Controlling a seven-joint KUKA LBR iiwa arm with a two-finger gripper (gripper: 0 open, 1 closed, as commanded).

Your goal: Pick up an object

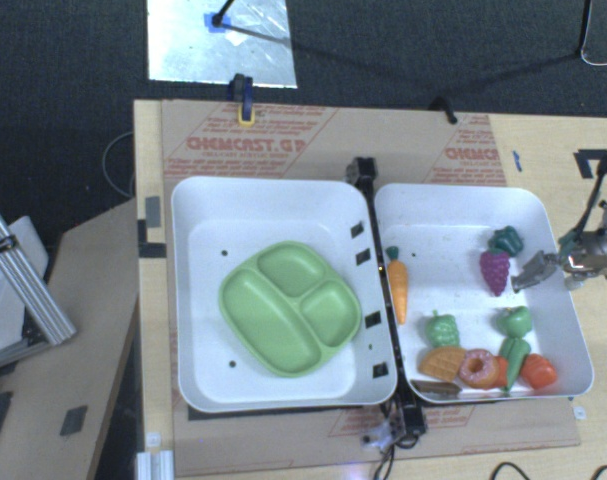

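The right bin (pixel 453 218) holds several toy foods. An orange carrot (pixel 397 286) lies by its left wall, and a purple bunch of grapes (pixel 494 270) sits below a dark green piece (pixel 505 239). Along the front are a green pepper (pixel 443 328), a pink-iced donut (pixel 477 367), a green vegetable (pixel 516 321) and a red-orange tomato (pixel 539 371). My gripper (pixel 543 266) hangs over the bin's right side, just right of the grapes, with nothing visibly in it.
The left bin (pixel 213 218) bears a light green divided plate (pixel 288 308). A black divider with clips (pixel 375 268) runs between the bins. A blue-and-yellow clamp (pixel 244 98) stands at the bench's back edge, and a metal frame (pixel 23 278) stands to the left.
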